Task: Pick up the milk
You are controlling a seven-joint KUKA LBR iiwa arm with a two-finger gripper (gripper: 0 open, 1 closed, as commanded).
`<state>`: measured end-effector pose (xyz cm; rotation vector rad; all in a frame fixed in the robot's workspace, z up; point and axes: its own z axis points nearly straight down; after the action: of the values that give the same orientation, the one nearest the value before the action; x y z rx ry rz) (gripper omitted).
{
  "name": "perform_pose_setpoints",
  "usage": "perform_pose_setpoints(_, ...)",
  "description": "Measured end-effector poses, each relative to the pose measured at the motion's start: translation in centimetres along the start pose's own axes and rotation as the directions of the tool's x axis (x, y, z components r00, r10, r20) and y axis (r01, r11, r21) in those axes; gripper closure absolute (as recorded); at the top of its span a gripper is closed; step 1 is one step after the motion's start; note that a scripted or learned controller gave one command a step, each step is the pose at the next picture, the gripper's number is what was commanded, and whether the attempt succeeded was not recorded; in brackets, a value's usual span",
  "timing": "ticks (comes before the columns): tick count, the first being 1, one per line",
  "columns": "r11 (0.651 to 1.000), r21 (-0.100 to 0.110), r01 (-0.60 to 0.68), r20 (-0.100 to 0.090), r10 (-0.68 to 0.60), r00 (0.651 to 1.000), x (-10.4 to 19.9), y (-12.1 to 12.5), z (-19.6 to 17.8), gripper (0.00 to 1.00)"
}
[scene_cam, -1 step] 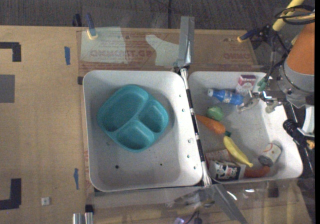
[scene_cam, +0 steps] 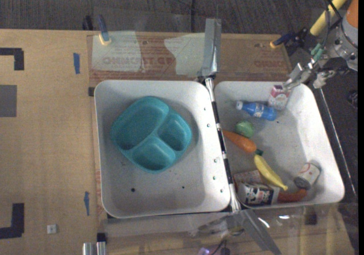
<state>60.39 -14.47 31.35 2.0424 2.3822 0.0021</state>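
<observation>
Camera view: the fingers (scene_cam: 293,77) are seen spread apart over the far right corner of the right bin (scene_cam: 329,151), and nothing is held between them. The gripper (scene_cam: 306,77) hangs just beside a small pink-and-white carton (scene_cam: 278,97), which stands against the far wall. The milk carton (scene_cam: 257,193), printed with a black-and-white pattern, lies on its side in the near left corner of the same bin, well apart from the gripper.

The step in hand is judged to be the approach; no grasp is yet made. For the next move, the gripper is to be carried across the bin toward the near wall and lowered over the milk carton. A banana (scene_cam: 269,172) lies just beside the carton and may obstruct one finger; the bin wall limits clearance on the other side.

The arm is cut off at the right edge. The near face of the milk carton is partly masked by the bin rim, and whether the banana touches it cannot be told.
</observation>
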Motion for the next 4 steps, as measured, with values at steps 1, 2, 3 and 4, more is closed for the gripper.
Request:
perform_pose_setpoints(1,1.000,0.002,0.010,-0.002,-0.010,1.000,5.3,2.4,12.9,0.00)
perform_pose_setpoints(2,0.999,0.000,0.049,0.000,-0.049,0.999,1.4,6.6,17.7,0.00)
perform_pose_setpoints(3,1.000,-0.001,-0.017,0.000,0.017,1.000,5.0,7.2,7.8,0.00)
perform_pose_setpoints(4,0.999,0.002,0.044,-0.001,-0.044,0.999,0.2,3.2,17.2,0.00)
